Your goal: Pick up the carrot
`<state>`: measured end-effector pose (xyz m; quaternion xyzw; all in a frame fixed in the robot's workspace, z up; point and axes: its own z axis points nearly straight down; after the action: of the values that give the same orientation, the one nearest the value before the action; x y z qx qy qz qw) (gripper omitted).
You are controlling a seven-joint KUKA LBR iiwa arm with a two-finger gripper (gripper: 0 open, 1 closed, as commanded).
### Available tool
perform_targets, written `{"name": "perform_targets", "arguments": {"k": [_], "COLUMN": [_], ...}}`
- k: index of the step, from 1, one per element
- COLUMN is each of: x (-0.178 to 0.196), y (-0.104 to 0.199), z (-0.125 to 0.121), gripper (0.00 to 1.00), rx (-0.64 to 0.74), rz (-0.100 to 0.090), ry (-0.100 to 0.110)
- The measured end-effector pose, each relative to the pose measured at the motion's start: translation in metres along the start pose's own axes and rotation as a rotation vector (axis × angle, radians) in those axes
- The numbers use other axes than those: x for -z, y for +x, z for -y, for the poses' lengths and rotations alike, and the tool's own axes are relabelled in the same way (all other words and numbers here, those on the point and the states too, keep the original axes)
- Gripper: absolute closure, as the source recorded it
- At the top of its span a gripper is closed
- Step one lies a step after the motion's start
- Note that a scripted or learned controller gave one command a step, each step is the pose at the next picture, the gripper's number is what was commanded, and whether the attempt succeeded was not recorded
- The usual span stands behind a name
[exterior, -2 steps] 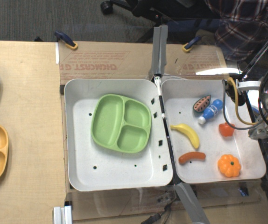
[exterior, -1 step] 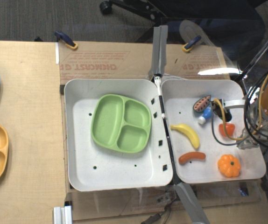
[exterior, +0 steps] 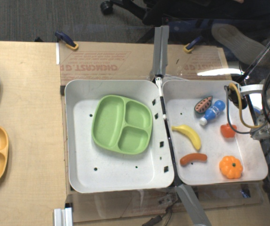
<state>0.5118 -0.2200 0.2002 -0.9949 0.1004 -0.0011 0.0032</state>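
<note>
The right bin (exterior: 172, 91) is crowded by banana (exterior: 188, 135), bottle (exterior: 213, 112) and pumpkin (exterior: 231, 167); its near-left corner lies open.

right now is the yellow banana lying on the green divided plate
No, the yellow banana lies in the right white bin, while the green divided plate sits in the left bin.

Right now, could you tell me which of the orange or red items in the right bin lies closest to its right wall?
The small red-orange carrot-like piece, just beside the right wall. The round orange pumpkin sits nearer the front corner, and the red sausage lies mid-bin.
</note>
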Motion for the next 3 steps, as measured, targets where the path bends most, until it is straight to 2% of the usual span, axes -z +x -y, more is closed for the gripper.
{"name": "perform_targets", "arguments": {"k": [1, 2, 3], "x": [-0.056, 0.033, -0.077], "y": [-0.016, -0.004, -0.005], "z": [0.021, 0.010, 0.002], "gripper": [1.00, 1.00, 1.00], "rx": [-0.046, -0.061, -0.009], "rz": [0.008, 0.000, 0.007], "ry": [-0.001, 0.000, -0.002]}}
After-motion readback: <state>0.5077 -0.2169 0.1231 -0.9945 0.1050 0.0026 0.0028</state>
